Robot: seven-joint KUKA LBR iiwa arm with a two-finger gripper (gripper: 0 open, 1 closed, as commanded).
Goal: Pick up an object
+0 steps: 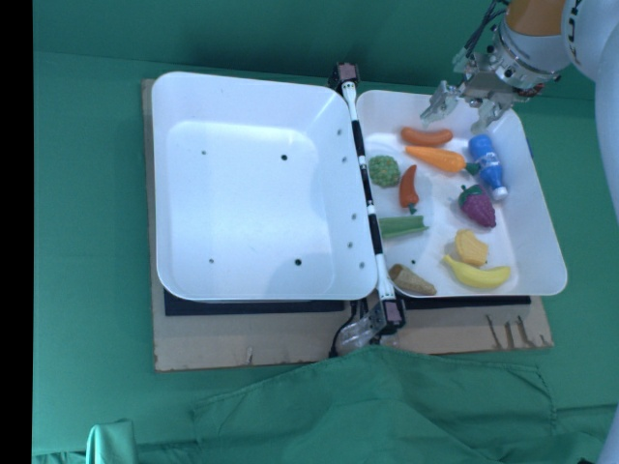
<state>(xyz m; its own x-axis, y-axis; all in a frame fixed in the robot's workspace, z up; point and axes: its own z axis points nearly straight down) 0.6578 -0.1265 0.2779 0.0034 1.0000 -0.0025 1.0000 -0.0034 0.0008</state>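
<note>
My gripper (460,112) hangs open over the far end of the right bin (542,259), with nothing between its fingers. Just below it lie an orange sausage-shaped piece (427,136) and a carrot (437,159). A blue bottle (487,164) lies to their right. Toward the front of that bin are a green broccoli head (384,171), a red chili (409,188), purple grapes (478,206), a green okra-like piece (402,226), a yellow-orange piece (471,247), a banana (476,275) and a brown potato-like piece (413,279).
The left bin (251,187) stands beside the right one, with a black-and-white bar (366,191) running along the seam between them. Both rest on a cardboard sheet (242,341). Green cloth (387,404) is bunched at the front.
</note>
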